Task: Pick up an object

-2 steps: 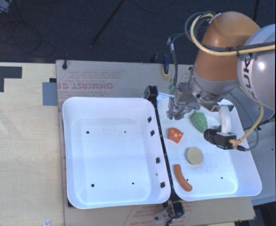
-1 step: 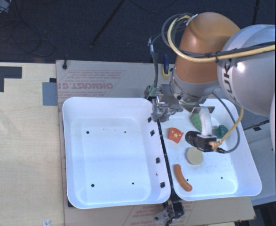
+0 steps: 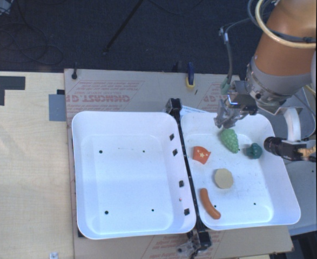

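The jaws (image 3: pixel 227 121) hang just above the green bumpy object (image 3: pixel 230 140), at twelve o'clock in the right bin (image 3: pixel 285 209); I cannot tell their state. The object looks rounded, so it may slip sideways toward the teal piece (image 3: pixel 253 151). The table (image 3: pixel 23 161) is pale wood; black cables (image 3: pixel 18 20) lie behind.
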`<state>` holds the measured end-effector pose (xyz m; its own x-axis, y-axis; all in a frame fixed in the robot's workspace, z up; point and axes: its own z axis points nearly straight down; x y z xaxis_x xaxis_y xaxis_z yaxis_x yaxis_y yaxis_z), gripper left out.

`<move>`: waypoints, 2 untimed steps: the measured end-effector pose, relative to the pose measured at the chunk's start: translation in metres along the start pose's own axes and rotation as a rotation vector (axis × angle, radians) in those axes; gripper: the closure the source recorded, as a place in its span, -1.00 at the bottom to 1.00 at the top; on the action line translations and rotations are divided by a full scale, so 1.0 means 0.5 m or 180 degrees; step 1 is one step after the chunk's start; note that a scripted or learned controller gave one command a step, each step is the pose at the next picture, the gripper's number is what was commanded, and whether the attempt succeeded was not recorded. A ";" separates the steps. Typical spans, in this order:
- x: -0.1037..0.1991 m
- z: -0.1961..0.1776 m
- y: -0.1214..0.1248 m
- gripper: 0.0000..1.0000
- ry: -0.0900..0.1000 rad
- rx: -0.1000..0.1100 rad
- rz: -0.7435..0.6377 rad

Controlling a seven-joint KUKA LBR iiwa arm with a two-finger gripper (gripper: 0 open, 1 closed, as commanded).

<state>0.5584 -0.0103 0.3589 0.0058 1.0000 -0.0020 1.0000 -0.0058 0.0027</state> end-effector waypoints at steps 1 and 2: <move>0.140 -0.127 -0.025 1.00 0.0014 -0.0003 -0.0044; 0.255 -0.163 -0.008 1.00 0.0008 0.0009 -0.0034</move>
<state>0.5550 0.1175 0.4404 -0.0049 1.0000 0.0006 1.0000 0.0049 -0.0002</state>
